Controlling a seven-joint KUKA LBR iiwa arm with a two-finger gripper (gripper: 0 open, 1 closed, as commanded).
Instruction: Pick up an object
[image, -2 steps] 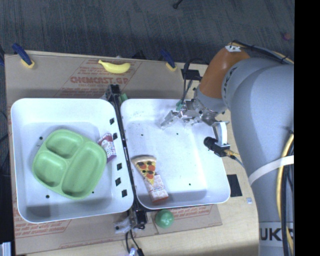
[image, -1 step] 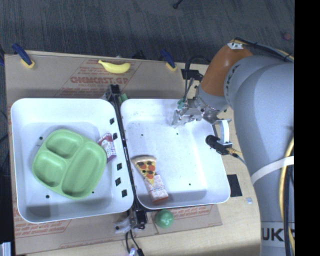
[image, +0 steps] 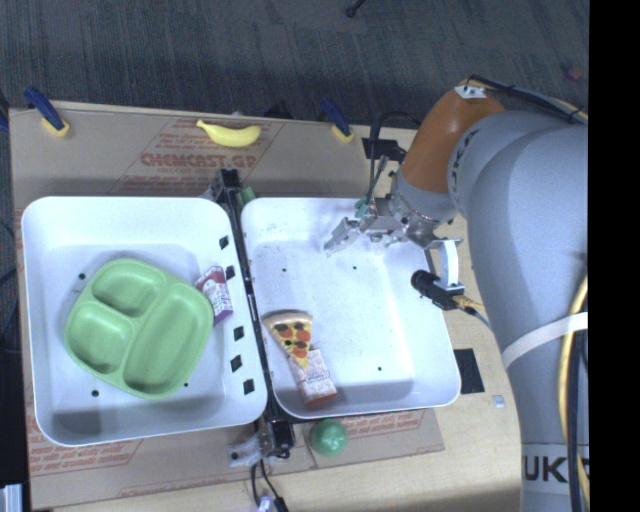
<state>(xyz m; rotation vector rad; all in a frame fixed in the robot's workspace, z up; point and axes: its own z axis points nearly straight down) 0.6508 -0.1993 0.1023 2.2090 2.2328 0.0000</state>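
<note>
My gripper (image: 340, 238) hangs over the far part of the right bin (image: 400, 330), its metal fingers pointing left and spread apart with nothing between them. A toy pizza slice (image: 293, 335) lies near the right bin's front left corner, on a small pale packet (image: 314, 374). In the left bin (image: 60, 230) sits a green divided plate (image: 138, 326), and a small red-and-white packet (image: 214, 292) lies by the plate's right edge.
A yellow toy banana (image: 229, 131) lies on the cardboard behind the bins. A green ball (image: 327, 437) rests on the bench in front of the right bin. Blue clamps (image: 47, 111) hold the cardboard at the back. The grey arm (image: 520, 230) covers the right side.
</note>
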